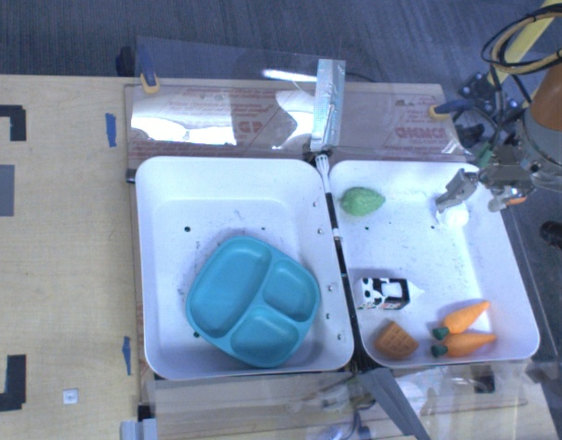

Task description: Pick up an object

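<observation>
The right bin [519,273] holds a green rounded object [361,201] at its far left. A black-and-white block [383,292] lies by its left wall, and a brown wedge [395,339] sits at the front. Two orange carrots [465,317] [466,344] rest in the front right corner. My gripper [472,199] hangs over the bin's far right corner, open, with nothing between its fingers. It is well to the right of the green object and far behind the carrots.
A blue divided plate [253,301] lies in the left bin [161,246]. A clear panel [262,108] stands behind both bins. Cables and the arm's wrist [537,108] crowd the upper right.
</observation>
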Action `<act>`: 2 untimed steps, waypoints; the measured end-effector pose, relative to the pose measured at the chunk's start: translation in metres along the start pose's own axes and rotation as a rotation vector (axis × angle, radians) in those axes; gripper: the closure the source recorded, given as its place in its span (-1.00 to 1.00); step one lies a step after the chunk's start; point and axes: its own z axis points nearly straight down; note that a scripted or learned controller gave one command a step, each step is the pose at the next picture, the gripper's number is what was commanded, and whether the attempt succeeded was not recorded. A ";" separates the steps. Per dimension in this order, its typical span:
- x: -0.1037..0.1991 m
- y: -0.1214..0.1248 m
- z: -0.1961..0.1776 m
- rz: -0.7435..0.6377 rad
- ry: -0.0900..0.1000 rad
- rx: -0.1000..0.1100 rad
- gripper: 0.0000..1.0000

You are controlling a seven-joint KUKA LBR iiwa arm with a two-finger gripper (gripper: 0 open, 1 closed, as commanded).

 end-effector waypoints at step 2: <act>-0.007 -0.057 0.111 -0.270 -0.001 0.001 -1.00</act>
